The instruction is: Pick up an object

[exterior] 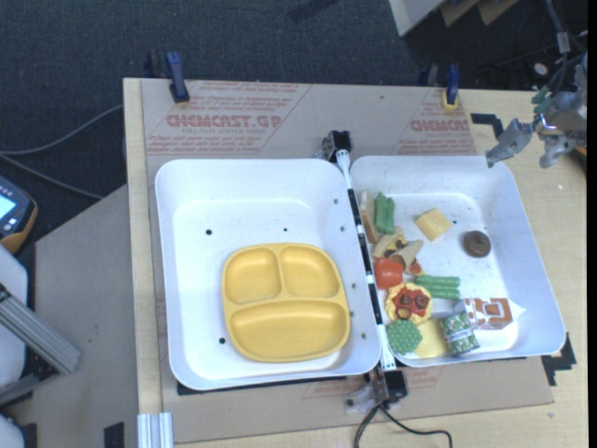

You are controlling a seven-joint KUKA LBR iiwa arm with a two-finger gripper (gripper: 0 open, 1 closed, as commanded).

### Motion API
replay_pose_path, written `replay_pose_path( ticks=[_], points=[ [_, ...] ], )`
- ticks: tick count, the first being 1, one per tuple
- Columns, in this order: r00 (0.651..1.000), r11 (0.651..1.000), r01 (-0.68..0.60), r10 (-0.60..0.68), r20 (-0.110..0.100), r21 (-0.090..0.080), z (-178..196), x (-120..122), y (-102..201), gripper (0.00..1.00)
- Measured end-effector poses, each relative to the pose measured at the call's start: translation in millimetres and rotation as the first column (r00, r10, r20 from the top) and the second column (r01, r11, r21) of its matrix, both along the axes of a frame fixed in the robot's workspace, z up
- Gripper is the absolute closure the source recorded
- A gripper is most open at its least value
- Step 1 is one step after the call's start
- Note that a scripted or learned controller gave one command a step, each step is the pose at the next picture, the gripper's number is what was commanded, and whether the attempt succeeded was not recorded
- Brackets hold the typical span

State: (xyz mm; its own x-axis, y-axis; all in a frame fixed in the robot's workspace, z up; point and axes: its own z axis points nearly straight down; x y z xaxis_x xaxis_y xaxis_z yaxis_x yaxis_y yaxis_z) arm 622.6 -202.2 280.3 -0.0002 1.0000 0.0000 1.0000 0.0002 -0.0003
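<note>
Nearest, the right bin [522,213] holds a crowded heap of toy food; a small can [458,333] and a pizza slice [409,301] lie at its front, their labels too small to read; a brown round piece [477,243] sits apart; the left bin [187,194] carries a yellow divided plate [284,301]; the counter [280,124] reads "CHEMCAST GP" — the end effector [550,124], partly cut off at the far right, is hard to make out, so its opening cannot be told.

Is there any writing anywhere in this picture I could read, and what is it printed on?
"CHEMCAST GP": red print on the brown paper-covered board under the bins, left side.
A second red print at the board's upper right: likely the same, too blurred to confirm.
Small green can and orange-white packet: labels too small to read.
</note>
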Motion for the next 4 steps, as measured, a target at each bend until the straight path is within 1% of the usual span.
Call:
replay_pose_path(
  ticks=[1, 2, 3, 4],
  points=[
    [1.0, 1.0, -0.004, 0.004, -0.013, 0.006, -146, 0, 47, 0.0],
    [1.0, 1.0, 0.0, 0.0, -0.007, 0.003, -200, -12, 59, 0.0],
    [1.0, 1.0, 0.001, -0.001, 0.002, 0.0, -185, -10, 57, 1.0],
    [1.0, 1.0, 0.0, 0.0, 0.001, 0.0, -185, -10, 57, 0.0]
  ],
)
